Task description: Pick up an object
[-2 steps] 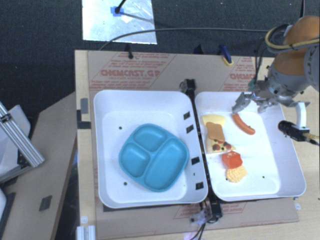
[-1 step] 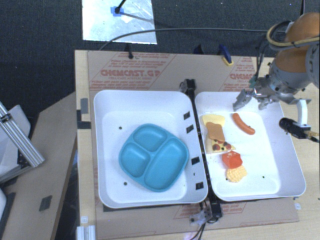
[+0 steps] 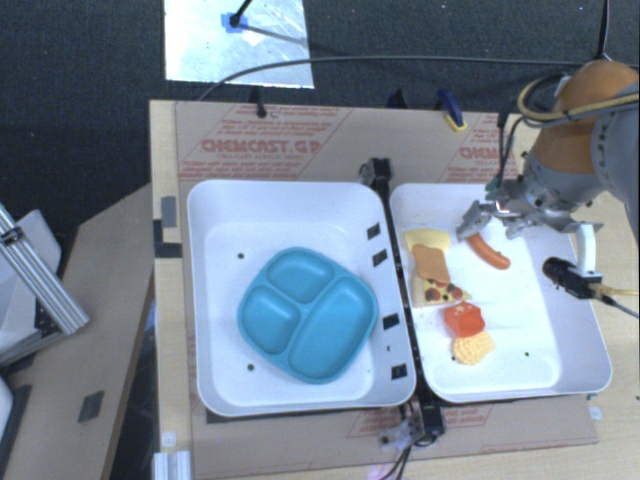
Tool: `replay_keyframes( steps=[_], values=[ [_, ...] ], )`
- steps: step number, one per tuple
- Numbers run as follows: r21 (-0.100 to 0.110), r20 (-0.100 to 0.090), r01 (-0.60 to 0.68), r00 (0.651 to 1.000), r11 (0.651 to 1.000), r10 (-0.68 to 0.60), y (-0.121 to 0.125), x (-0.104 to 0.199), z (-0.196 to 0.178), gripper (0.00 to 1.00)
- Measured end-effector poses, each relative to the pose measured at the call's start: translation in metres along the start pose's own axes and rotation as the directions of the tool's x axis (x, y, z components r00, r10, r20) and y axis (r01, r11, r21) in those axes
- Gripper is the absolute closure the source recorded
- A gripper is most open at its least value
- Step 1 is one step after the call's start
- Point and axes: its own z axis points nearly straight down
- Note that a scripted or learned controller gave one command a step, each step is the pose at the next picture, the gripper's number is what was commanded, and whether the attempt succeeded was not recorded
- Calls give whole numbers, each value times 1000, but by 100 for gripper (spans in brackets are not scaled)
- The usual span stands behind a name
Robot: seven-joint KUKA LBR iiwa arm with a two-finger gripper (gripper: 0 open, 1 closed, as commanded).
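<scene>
Red-orange toy sausage (image 3: 490,253) lies in the right-hand shallow white bin (image 3: 580,363), toward its far side, with the metal claw (image 3: 497,220) spread apart just above it, one finger (image 3: 473,222) touching or nearly touching its upper end. Nearer the bin's divider sit a yellow cheese slice (image 3: 428,239), a brown toast piece (image 3: 432,264), a pizza slice (image 3: 441,292), a red toy pepper (image 3: 464,319) and a yellow corn cob (image 3: 473,348). A blue divided plastic plate (image 3: 307,313) rests in the left white bin (image 3: 225,238) on the desk (image 3: 120,268).
</scene>
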Motion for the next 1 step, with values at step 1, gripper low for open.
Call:
replay_keyframes(
  steps=[1],
  values=[
    [1, 0, 0, 1000, 1000, 0, 0, 0, 51, 0]
  ],
)
